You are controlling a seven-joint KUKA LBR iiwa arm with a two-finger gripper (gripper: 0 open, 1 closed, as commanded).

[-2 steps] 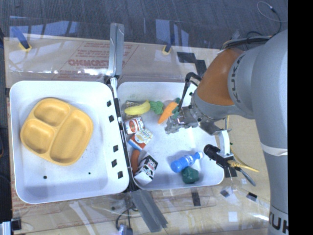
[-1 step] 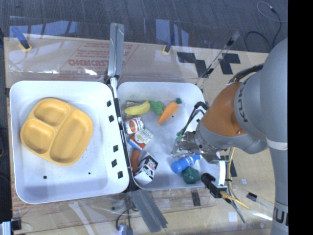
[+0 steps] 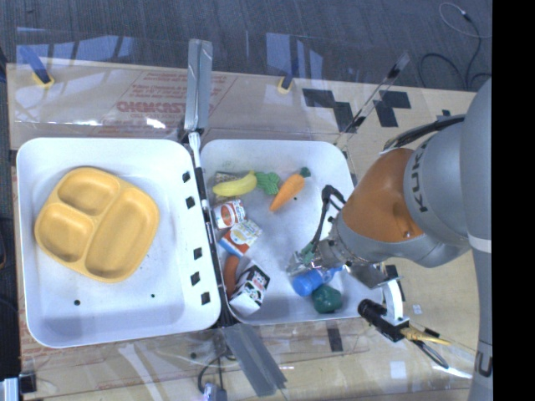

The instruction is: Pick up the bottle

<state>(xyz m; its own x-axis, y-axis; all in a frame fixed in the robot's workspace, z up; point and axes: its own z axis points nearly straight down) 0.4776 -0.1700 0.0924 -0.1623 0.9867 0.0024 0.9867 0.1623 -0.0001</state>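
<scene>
A small blue bottle-like object [image 3: 306,283] lies near the front of the right bin [image 3: 334,161], touching a dark green lump [image 3: 328,299]. My gripper [image 3: 311,263] hangs directly over the blue object's upper end and hides part of it. I cannot tell whether it touches the object. The grey arm with its orange band [image 3: 380,207] reaches in from the right above the bin's right side.
The right bin also holds a banana [image 3: 234,185], broccoli [image 3: 268,181], a carrot [image 3: 287,191], an orange-and-white packet [image 3: 239,234], a red-orange item [image 3: 231,271] and a small carton [image 3: 252,289]. A yellow divided plate [image 3: 96,222] lies in the left bin [image 3: 109,316].
</scene>
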